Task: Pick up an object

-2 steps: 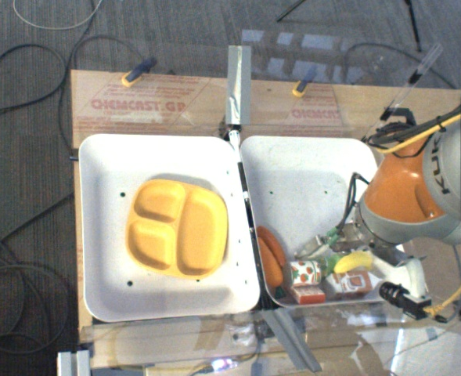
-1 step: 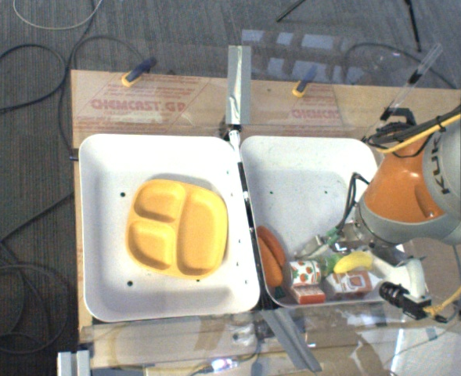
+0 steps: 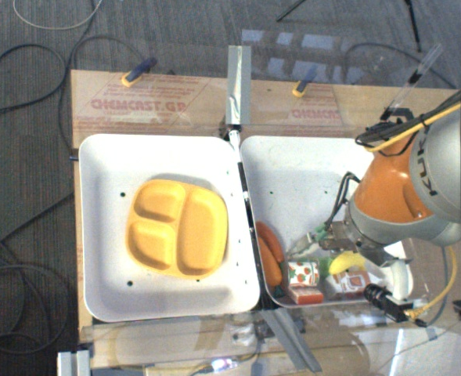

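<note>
The left bin [image 3: 97, 163] holds a yellow divided tray [image 3: 179, 227], lying flat near the bin's centre with its compartments facing up. It sits well apart from the arm and from the other items, so it appears not to be the present target.

The divider [image 3: 236, 92] runs between the two bins toward 12 o'clock.

The right bin [image 3: 300, 171] carries its contents crowded at its 6 o'clock edge, the slope of the wall likely having gathered them there. An orange sausage-shaped item [image 3: 270, 253] lies against the bin's left wall. Just beside it, toward 3 o'clock, stands a small carton [image 3: 304, 279] printed red and white, and a second similar carton [image 3: 347, 283] follows. A yellow item [image 3: 345, 262] rests at 12 o'clock of that second carton, touching or nearly touching it.

The arm [image 3: 402, 194] descends over the bin's 4 o'clock corner, its orange band uppermost. The gripper [image 3: 336, 245] is low over the yellow item and cartons. Whether the claw is open or closed cannot be told; the wrist body hides it, and no item is confirmed in its hold.

Judgement: the attempt is at the reach-or-grasp stage, with the pick not yet demonstrated. The tight clustering risks a glancing contact.
</note>
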